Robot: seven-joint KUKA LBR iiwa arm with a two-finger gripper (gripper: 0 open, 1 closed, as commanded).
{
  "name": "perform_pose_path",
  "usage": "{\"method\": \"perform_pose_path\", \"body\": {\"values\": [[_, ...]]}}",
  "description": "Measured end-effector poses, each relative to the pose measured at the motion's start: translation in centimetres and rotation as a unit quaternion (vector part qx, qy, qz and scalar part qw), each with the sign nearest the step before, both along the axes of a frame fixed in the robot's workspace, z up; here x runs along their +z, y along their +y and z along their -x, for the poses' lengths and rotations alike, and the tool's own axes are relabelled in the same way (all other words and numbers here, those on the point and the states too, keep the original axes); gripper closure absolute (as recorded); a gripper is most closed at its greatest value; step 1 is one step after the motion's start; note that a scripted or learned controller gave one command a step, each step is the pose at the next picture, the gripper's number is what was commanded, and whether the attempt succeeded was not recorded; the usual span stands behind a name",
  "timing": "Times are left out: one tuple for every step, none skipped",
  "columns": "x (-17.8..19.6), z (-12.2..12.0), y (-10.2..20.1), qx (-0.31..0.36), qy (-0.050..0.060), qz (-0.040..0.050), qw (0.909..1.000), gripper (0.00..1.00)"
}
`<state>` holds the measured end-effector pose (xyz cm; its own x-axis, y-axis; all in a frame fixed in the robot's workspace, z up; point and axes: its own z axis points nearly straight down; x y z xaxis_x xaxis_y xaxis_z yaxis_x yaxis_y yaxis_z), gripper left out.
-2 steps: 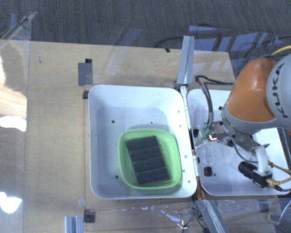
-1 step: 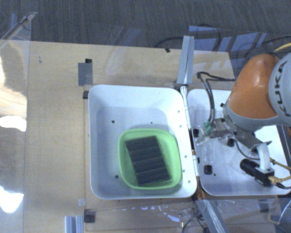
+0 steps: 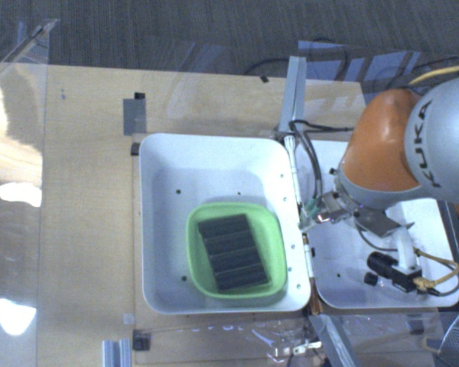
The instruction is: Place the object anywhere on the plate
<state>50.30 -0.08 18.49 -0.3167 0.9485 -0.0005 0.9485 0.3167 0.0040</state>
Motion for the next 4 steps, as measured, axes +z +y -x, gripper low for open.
{"method": "perform_pose_path", "body": {"values": [[1.1, -0.2, 0.0, 0.001, -0.003, -0.0002, 1.0000, 1.00], [0.0, 1.4, 5.8, 0.086, -0.001, -0.0001, 0.9963, 1.00], [0.0, 1.4, 5.8, 0.086, -0.001, -0.0001, 0.9963, 0.00], [2.9, 1.4, 2.7, 0.064, -0.002, 0.0004, 0.9980, 0.00]]}}
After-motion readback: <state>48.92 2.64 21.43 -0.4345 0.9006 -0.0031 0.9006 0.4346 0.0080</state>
